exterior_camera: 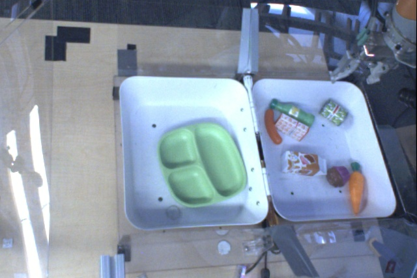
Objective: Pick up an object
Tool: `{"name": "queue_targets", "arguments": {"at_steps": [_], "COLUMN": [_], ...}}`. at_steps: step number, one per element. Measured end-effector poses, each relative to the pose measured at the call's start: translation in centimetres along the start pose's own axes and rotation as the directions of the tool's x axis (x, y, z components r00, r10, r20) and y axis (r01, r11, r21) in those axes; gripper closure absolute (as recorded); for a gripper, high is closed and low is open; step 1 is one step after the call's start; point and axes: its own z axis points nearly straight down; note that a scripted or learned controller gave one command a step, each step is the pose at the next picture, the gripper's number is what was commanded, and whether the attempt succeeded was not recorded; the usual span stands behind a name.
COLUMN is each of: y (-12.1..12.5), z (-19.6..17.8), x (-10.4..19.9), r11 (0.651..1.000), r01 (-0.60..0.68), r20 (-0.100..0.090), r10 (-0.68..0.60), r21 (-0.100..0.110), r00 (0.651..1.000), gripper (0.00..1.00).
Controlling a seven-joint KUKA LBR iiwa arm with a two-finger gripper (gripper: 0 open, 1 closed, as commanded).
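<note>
**Gripper waits above the right bin, nothing picked yet**

The left bin (137,140) holds a green divided plate (202,163), lying flat near the middle with its three compartments bare.

The right bin (378,140) carries the likely picks. Along its left side lies a red sausage (273,127), touching a small pink-checked packet (292,127), with a green bottle (292,112) lying across the packet's top edge. A green and white carton (333,112) sits apart towards the back right. Nearer the front lies a flat snack packet (303,163), then a dark purple round item (337,176), possibly a plum or beet, though it is too small to name with confidence. It touches an orange carrot (356,189) by the front right wall.

At the far right, the gripper (362,68) hangs beyond the back right corner of that bin, over its rim rather than over any item. Its two fingers look spread apart, with nothing between them.

The step in hand appears to be the approach: no object has been chosen or lifted. The next move calls for travelling forward over the bin and coming down on one item. The carton stands nearest and alone, so it looks the easiest; the sausage, packet and bottle are crowded together and riskier.
</note>
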Motion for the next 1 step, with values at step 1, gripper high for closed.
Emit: {"name": "queue_targets", "arguments": {"at_steps": [1], "y": [0.37], "z": [16.30], "x": [-0.93], "r11": [0.998], "r01": [0.056], "r20": [0.002], "r10": [-0.056], "r21": [-0.006], "r00": [0.998], "gripper": [0.00]}}
